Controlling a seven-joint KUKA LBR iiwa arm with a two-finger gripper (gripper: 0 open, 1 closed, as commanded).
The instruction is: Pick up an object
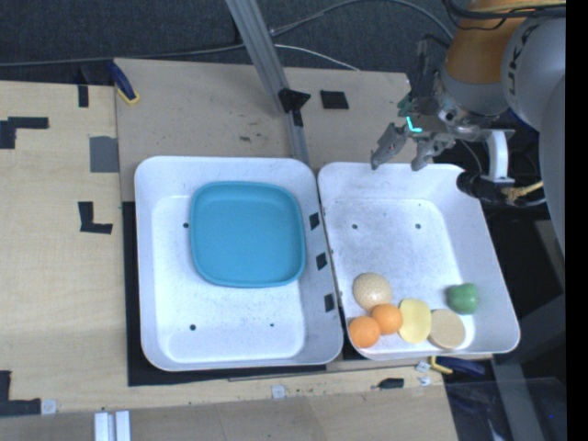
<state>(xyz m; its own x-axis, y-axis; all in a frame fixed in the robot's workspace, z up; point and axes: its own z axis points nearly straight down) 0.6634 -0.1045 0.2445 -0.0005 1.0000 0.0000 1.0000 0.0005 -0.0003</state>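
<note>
My gripper (398, 157) hangs over the far rim of the right bin (404, 223), open, with nothing between its two dark fingers. Well below it, at the bin's near edge, lie the objects: a beige speckled ball (372, 290), two orange balls (387, 318) (364, 332), a pale yellow piece (414, 320), a tan round piece (447, 329) and a small green ball (462, 297). All of them sit apart from the gripper by most of the bin's length.
The left bin (161, 274) holds a blue square plate (247, 233). A grey metal pole (266, 58) slants down to the gap between the bins. Black cables run across the bench at the back.
</note>
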